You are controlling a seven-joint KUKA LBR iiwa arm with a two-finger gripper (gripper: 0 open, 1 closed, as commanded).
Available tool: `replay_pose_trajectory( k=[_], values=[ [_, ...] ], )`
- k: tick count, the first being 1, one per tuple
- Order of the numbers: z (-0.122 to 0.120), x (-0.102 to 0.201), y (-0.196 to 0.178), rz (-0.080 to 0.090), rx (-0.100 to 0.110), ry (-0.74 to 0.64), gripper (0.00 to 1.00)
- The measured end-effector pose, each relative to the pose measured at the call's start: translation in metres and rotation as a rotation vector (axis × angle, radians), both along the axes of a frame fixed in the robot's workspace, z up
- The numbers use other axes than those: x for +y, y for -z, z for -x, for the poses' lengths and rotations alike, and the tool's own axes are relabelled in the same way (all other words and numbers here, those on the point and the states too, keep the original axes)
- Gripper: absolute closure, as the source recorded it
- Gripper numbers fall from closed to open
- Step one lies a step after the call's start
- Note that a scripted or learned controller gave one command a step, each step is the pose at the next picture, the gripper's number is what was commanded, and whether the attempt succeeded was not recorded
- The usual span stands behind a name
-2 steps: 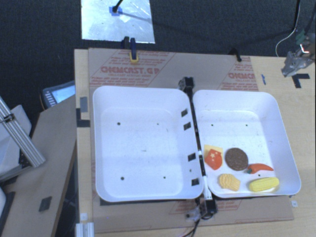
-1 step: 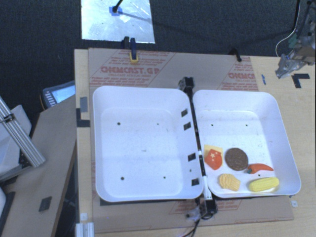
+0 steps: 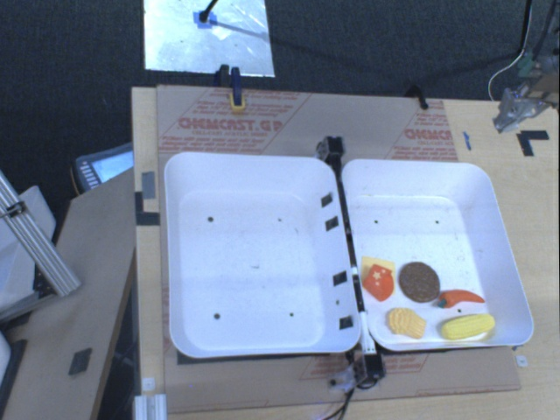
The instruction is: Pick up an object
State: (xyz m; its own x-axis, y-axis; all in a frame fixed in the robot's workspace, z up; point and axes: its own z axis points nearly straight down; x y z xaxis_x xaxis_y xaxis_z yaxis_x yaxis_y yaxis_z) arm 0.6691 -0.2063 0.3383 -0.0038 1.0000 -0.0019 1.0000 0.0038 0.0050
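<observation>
Several toy foods lie in the near part of the right bin [image 3: 490, 208]: a red and yellow wedge [image 3: 378, 279], a round brown patty [image 3: 420, 281], a red chili pepper [image 3: 461, 298], a yellow corn cob [image 3: 467, 326] and a ridged yellow piece [image 3: 406, 323]. My gripper [image 3: 516, 112] hangs at the view's upper right, above the bench past the right bin's far right corner, well away from the foods. Nothing is seen in it.
The left bin [image 3: 254, 261] sits beside the right one, joined by a black clipped seam [image 3: 346, 252]. Both rest on a cardboard sheet [image 3: 289, 116]. A shiny metal plate [image 3: 208, 23] lies on the floor at the back, and an aluminium rail [image 3: 35, 234] stands at far left.
</observation>
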Motion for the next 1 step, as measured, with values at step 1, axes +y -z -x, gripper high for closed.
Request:
replay_pose_trajectory(
  k=[1],
  values=[
    [0.0,0.0003,0.009,0.0,0.002,0.0,1.0]
  ],
)
